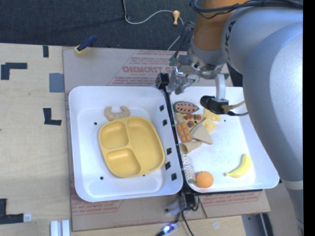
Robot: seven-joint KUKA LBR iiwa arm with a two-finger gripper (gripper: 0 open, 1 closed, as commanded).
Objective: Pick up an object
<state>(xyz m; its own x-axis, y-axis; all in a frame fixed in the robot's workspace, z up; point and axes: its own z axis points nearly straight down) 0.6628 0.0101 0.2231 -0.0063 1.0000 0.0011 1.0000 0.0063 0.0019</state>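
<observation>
Yellow plastic divided plate (131, 147), three compartments, is seen flat in the left white bin (83, 132), with a tan curved biscuit-shaped piece (116, 113) touching its upper edge. In the right white bin (256, 173), centre-right of the frame, are listed: a small yellow toy banana (239, 167) near the lower right corner; an orange ball-shaped fruit (204, 179) at the lower left corner; a heap of mixed toy food pieces (194, 124) against the left wall, topped by a dark watermelon-slice piece (186, 107). The grey-and-orange arm's gripper (178, 80) is placed at upper centre, above the bins' shared wall; its state cannot be told.
</observation>
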